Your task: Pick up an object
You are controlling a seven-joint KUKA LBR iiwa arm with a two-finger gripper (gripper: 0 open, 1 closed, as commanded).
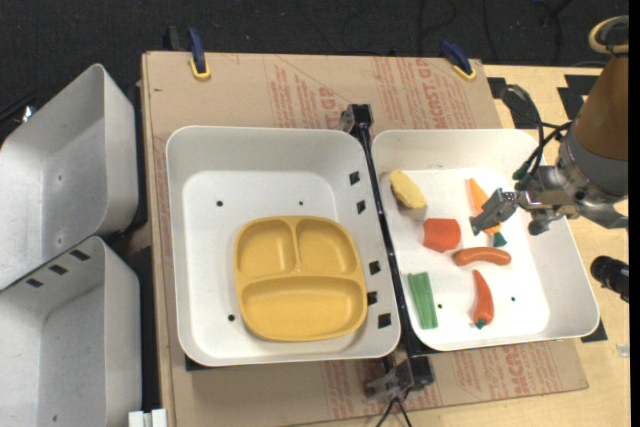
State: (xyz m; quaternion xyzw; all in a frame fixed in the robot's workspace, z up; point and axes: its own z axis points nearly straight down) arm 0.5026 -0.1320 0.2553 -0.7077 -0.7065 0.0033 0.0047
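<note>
Over the right bin [560,310], the gripper [492,213] is hovering, jaws seemingly spread and pinching nothing; the sausage [482,257] below looks light, smooth, best taken mid-length.

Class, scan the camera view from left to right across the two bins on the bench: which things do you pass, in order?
yellow divided plate → pale yellow food piece → green piece → red-orange block → gripper

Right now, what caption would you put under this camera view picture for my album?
Robot pincer hovers over toy food in the right bin; yellow tray sits in the left bin.
</note>
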